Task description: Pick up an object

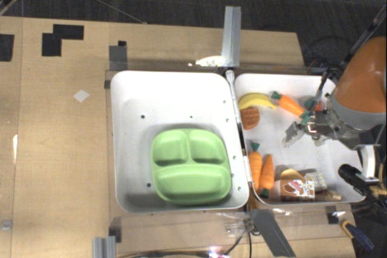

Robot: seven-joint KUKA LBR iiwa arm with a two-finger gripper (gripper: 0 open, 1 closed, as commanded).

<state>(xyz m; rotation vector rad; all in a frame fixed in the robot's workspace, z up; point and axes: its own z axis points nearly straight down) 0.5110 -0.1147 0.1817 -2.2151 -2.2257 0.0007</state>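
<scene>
Wooden counter [54, 148] carries 2 white bins side by side, with dark carpet beyond its far edge. Nearest the camera, in the right bin [338, 130], a brown packet [300, 185] lies along the front wall, with 2 carrots [261, 171] just left of it against the divider. In the left bin [175, 99] a green tray [190, 165] with 3 compartments sits toward the front. Mid-bin on the right, the gripper [297, 133] hangs over bare white floor, its fingers [289, 137] spread apart with nothing between them. Farther back, a round brown piece [250, 118] lies by the divider, touching a banana [257, 100], and a third carrot [289, 104] lies just right of the banana, near the gripper. The arm [363, 90] enters from the right.
</scene>
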